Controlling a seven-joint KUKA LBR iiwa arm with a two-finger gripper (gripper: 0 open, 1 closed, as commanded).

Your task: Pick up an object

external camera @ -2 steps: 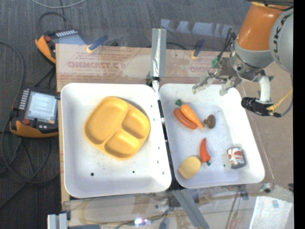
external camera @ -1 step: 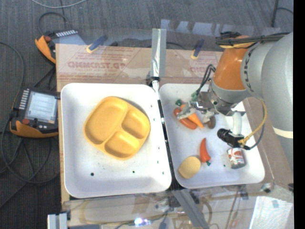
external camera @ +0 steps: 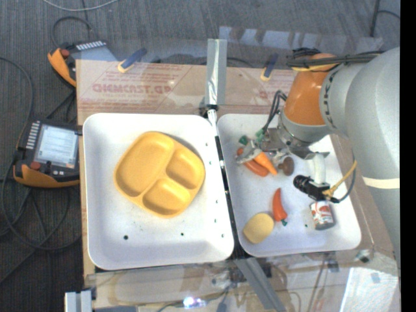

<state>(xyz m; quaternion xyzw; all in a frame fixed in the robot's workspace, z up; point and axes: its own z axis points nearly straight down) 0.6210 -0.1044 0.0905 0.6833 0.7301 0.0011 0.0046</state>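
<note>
Grey carpet (external camera: 162, 18), white bins (external camera: 97, 194), cardboard (external camera: 149, 90)

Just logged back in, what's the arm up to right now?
The arm has its tool low in the right bin, over a small cluster of toy carrots near the bin's far left corner. A loose carrot, a yellow lemon-like piece and a small can lie nearer the front. The left bin holds a yellow divided plate.

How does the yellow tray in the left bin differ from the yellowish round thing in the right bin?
The yellow tray is far larger than the round thing. The tray is flat with three compartments; the round thing is a plain lump. The tray's yellow is deeper, the round thing's paler. Both lie apart from other items.
</note>
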